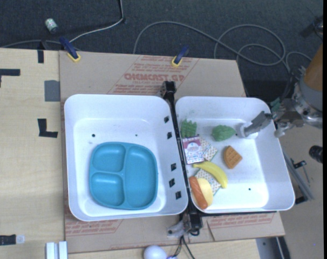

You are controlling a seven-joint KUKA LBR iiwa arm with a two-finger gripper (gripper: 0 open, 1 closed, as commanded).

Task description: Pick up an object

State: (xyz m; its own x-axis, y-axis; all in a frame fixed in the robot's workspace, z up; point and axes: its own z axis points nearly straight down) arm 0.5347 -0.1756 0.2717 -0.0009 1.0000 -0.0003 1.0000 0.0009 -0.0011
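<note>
Approach phase, nothing picked yet. The gripper (251, 129) hangs over the upper right of the right bin (271, 196), just beside the green leafy piece (224, 132). Can't tell whether the claw is released or clenched; nothing visibly in it.

Next move, my read: drop onto a target and close. The leafy piece is nearest.

Count in the right bin:
- 2 green pieces, second one (188, 128) by the divider
- 1 banana (213, 172)
- 1 orange-brown chunk (232, 157)
- 1 red-and-tan piece (201, 191)
- 2 small packets (198, 150), overlapping

Left bin (80, 112): 1 blue divided plate (123, 175).
</note>
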